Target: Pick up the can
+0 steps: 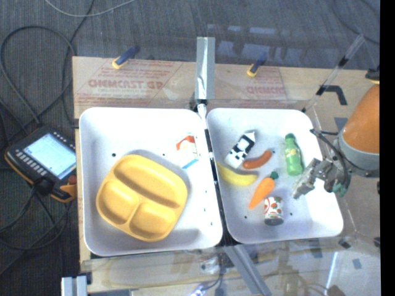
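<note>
Camera view looks down on the counter, and we read it from its left edge toward its right. The left bin carries a yellow divided tray in its near half, and a small orange and white packet lies by the bin's right wall, toward the far side.

The right bin comes next. Near its left wall we see a black and white carton, with a yellow banana just in front of it. A red sausage lies beside the carton, touching or nearly touching it. A carrot lies tilted in the middle of the bin, its green top pointing toward the far right. The can lies just by the carrot's lower end, toward the bin's near edge (its label shows red and white). A green bottle lies in the far right part of the bin.

The gripper hangs over the right side of this bin, between bottle and can and apart from both. We cannot tell whether its jaws are spread or pressed together.
</note>
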Robot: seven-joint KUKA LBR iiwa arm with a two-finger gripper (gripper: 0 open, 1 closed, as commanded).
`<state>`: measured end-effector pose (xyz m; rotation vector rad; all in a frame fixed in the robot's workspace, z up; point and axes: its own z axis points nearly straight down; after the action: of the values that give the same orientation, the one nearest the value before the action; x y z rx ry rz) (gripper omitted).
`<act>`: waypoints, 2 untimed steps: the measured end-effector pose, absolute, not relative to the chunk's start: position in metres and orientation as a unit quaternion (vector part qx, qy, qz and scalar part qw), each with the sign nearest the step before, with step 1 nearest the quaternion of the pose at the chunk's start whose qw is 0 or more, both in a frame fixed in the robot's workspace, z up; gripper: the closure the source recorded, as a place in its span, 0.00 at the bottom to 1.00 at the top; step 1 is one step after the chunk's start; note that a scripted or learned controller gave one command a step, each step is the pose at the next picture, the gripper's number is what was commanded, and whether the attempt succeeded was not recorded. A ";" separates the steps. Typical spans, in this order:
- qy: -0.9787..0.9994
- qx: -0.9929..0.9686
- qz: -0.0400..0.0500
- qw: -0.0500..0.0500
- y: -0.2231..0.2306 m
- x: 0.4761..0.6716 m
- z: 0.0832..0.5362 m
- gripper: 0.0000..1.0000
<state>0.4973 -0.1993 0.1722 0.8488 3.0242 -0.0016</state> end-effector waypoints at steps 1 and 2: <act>0.955 0.296 0.001 0.000 -0.084 0.485 0.184 1.00; 0.941 0.339 -0.001 0.000 -0.179 0.492 0.196 1.00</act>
<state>0.4918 -0.1792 0.1963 1.0654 2.9550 -0.0026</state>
